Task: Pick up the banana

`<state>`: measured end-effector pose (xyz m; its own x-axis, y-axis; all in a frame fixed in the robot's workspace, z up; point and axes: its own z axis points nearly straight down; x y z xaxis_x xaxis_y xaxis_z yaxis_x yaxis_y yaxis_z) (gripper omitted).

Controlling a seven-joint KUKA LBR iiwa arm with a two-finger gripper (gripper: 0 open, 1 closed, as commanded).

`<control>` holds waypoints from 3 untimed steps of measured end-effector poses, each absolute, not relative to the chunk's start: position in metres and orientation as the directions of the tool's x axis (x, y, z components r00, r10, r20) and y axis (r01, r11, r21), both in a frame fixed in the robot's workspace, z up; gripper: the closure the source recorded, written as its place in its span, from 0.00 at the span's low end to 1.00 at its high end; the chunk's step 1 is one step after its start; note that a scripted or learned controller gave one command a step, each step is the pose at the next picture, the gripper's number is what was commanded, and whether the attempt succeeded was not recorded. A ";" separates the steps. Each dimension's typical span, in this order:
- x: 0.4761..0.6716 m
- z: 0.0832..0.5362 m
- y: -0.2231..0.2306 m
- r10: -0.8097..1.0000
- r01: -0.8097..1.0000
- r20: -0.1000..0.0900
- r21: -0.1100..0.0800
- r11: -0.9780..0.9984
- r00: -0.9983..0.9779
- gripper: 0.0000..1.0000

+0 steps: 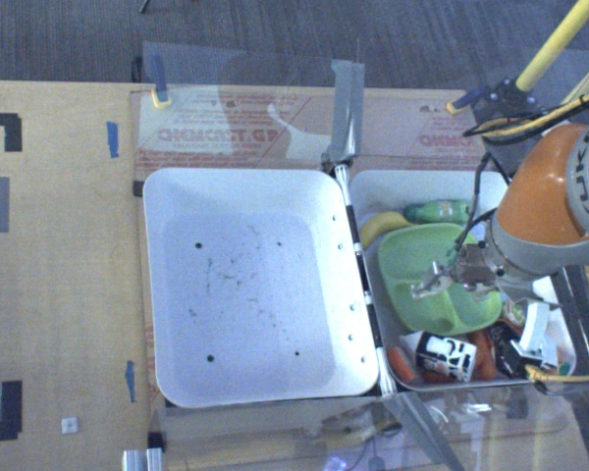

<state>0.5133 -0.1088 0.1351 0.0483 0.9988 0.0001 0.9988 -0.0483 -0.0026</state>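
The banana [381, 227] is yellow and lies in the right bin [373, 186] near its left wall, partly tucked under a green bowl-like object [427, 263]. My gripper [442, 278] hangs over the middle of that green object, to the right of and below the banana. The arm with its orange band [548, 189] comes in from the right and covers part of the bin.
A green bottle [437, 209] lies at the back of the right bin. A black-and-white container [448, 355] and orange-red items [402, 363] crowd its front. The left bin [177, 204] stands beside it. A yellow pole [560, 32] crosses the top right.
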 end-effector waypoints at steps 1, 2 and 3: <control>0.486 0.095 -0.096 0.999 0.998 -0.003 0.024 -0.052 0.052 0.00; 0.551 0.089 -0.117 0.956 0.956 0.002 0.000 -0.294 0.294 0.00; 0.586 0.085 -0.123 0.995 0.990 0.018 -0.101 0.099 -0.098 0.00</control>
